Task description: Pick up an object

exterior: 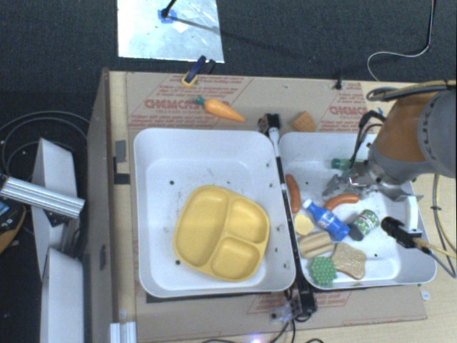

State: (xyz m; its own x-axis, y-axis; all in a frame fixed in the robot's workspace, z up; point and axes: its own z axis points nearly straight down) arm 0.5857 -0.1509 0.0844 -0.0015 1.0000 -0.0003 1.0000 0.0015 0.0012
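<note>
Low, end effector (343, 186) above sausage (341, 201)

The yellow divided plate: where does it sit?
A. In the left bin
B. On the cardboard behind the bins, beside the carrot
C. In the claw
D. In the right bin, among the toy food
A: the yellow divided plate lies flat on the floor of the left bin, apart from the right bin and its toy food.

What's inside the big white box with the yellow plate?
The left bin holds a yellow divided plate, lying flat near the middle. Around it is bare white floor with small dark specks. Whatever lies under the plate is covered.
</note>
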